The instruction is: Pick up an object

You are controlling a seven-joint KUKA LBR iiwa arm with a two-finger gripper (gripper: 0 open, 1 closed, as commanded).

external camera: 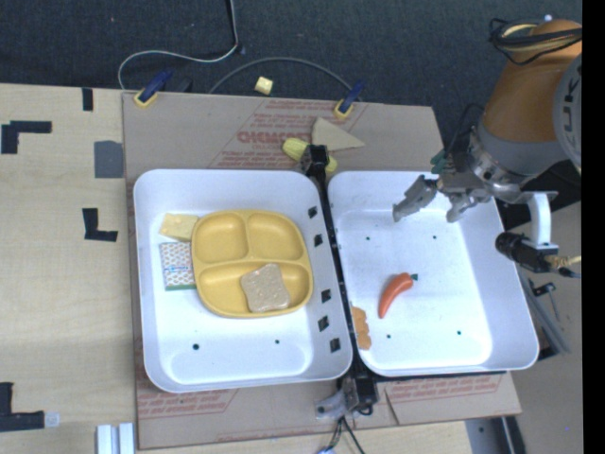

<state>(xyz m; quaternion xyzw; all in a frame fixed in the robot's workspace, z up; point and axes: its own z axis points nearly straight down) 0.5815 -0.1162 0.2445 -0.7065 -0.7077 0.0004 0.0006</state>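
Dark carpet up top, wooden bench (57, 282) below, with a cardboard sheet (274, 130) under two white bins side by side. Loose cable (227, 17) snaking across the carpet, and a small yellow block (264, 85) lying by the sheet's far edge.

Left bin (236, 357): yellow divided plate (248, 253) with a toast-looking slice (266, 288) sitting in its near-right compartment. Pale yellow wedge (177, 226) and a patterned sponge-like block (176, 264) tucked just beside the plate's left edge.

Right bin (454, 348): orange carrot (395, 294) with a green tip, lying tilted roughly mid-bin, well apart from everything. Small orange-brown bit (360, 326) down against the bin's left wall, near the divider.

Arm (529, 93) coming in from the right, orange band showing above the wrist. Gripper (437, 200) over the far part of the right bin, fingers (412, 201) spread clearly apart, nothing between them, not touching anything visible. Carrot sits nearer the camera than the gripper, clear white floor between the two.

Yellow clamp thing (304, 149) and a tan wedge (337, 136) at the far end of the divider, blue-and-yellow clips (151, 88) at the sheet's far corners.
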